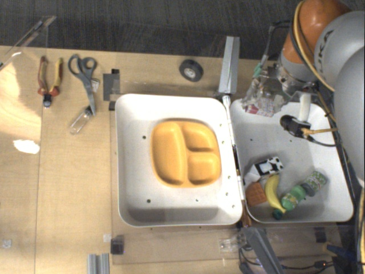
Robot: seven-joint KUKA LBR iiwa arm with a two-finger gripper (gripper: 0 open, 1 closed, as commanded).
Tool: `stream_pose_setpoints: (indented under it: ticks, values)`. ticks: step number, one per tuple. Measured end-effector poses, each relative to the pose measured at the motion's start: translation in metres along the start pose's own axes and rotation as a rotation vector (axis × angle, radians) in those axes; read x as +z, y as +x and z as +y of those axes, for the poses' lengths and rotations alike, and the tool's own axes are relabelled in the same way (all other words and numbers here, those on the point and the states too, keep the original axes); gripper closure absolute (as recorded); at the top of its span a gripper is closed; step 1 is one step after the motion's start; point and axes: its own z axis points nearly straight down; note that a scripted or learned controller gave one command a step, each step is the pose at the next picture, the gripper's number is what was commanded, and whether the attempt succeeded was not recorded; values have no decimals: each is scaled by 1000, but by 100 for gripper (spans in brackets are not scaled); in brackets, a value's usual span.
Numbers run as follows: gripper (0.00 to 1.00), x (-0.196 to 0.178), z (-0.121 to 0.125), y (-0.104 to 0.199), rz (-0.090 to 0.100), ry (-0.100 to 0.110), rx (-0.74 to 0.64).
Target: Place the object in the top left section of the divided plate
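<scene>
Here the divided plate (186, 153) fills the left bin (131, 204); gripper (263, 99) state unclear.

A pale wooden tabletop (63, 176) fills most of the view, with a strip of dark grey carpeted floor (142, 10) beyond its far edge. Bright light glares off the wood at the left. Scissors (84, 76), red-handled pliers (48, 79) and a roll of black tape (191, 70) lie near the far edge.
</scene>
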Motion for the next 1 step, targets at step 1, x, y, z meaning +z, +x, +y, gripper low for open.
stream_pose_setpoints:
  ticks: [1]
  values:
    - [100,11,-33,81,3,-1,-80]
